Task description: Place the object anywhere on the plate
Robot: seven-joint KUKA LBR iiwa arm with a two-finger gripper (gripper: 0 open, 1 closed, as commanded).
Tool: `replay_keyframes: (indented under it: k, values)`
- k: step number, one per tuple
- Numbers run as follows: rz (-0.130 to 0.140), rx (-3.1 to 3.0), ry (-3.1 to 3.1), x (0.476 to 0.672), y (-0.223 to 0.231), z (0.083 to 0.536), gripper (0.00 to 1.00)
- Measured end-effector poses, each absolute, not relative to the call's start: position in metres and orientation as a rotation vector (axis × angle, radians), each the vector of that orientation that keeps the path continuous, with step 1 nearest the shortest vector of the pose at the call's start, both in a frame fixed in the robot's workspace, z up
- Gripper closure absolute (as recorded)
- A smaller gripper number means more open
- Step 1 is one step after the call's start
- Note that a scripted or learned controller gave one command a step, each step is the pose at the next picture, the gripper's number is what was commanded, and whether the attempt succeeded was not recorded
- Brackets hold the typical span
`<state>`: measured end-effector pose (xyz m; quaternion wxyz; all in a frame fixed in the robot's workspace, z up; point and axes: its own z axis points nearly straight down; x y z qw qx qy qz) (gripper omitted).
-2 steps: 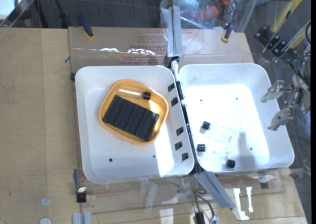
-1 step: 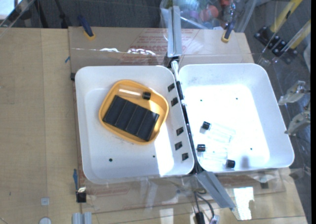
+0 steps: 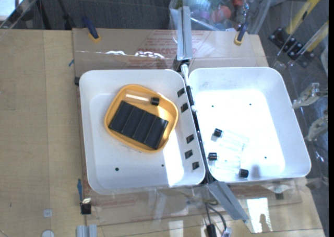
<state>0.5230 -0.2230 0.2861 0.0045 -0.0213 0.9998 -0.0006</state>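
Across my bench (image 3: pixel 31 126), the left bin (image 3: pixel 94 87) holds the yellow plate (image 3: pixel 130 91) lying flat as an easy target, a capped vial (image 3: pixel 153 101) resting on it beside a black slab (image 3: pixel 138 122), spare vials (image 3: pixel 216 134) lying loose in the right bin (image 3: pixel 271 90); how my tool stands I cannot tell.

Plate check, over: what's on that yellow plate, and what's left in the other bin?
Yellow plate in left bin: black ridged block, one black-capped clear vial. Right bin: three more vials. Nothing blocking the plate.
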Motion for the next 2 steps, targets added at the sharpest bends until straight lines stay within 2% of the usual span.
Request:
replay_keyframes:
  k: [1,2]
  values:
    - [-0.003,-0.417,3.104,0.527,-0.223,0.305,0.0]
    - [-0.004,-0.743,3.043,0.537,-0.223,0.384,0.0]
